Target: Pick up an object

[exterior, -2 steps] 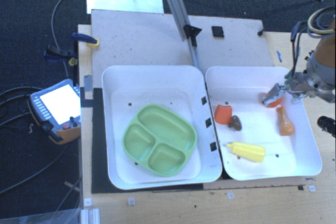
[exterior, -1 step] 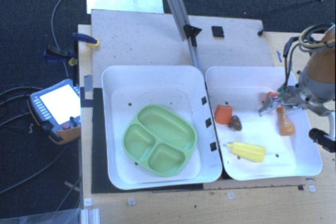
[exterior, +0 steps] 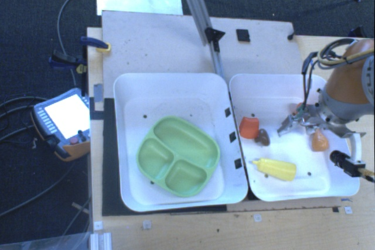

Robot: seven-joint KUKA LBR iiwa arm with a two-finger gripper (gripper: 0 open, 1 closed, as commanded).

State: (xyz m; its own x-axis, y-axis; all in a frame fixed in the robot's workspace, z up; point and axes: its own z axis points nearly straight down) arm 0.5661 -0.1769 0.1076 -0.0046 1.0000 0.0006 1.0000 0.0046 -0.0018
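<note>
gripper (exterior: pixel 291 124): over right bin (exterior: pixel 275 88), fingers spread, holding nothing
orange cup (exterior: pixel 249 127): right bin, left side
brown lump (exterior: pixel 263 137): touching cup
yellow bottle (exterior: pixel 275 168): near edge
green tray (exterior: pixel 178 155): left bin (exterior: pixel 132 143)

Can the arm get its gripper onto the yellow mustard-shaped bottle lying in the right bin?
Probably yes: the yellow bottle lies apart from other items, nothing over it, and the gripper is above the same bin.

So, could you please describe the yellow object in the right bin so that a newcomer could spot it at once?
Look at the right bin, the one the arm reaches into. Near its front edge lies the yellow bottle on its side, its narrow tip toward the left bin. It is the only long yellow thing there; the orange cup and brown lump behind it are shorter.
</note>
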